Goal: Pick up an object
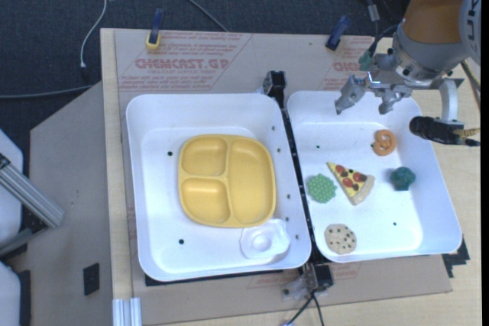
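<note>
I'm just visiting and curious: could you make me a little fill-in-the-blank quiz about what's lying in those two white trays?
1. The yellow divided plate lies in the ____ bin.
2. The pizza slice lies between the green lettuce piece and the dark green ____.
3. The cookie sits nearest the bin's ____ edge.
4. The gripper hovers over the right bin's ____ edge.

Missing words: left; broccoli; front; back

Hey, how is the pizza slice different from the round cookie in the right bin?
The triangular toy pizza slice is wedge-shaped with red toppings on yellow; the round tan chocolate-chip cookie is a disc with dark specks. The pizza slice looks larger than the cookie. The pizza slice lies mid-bin, the cookie nearer the front edge. Both lie flat in the right white bin, untouched.
</note>
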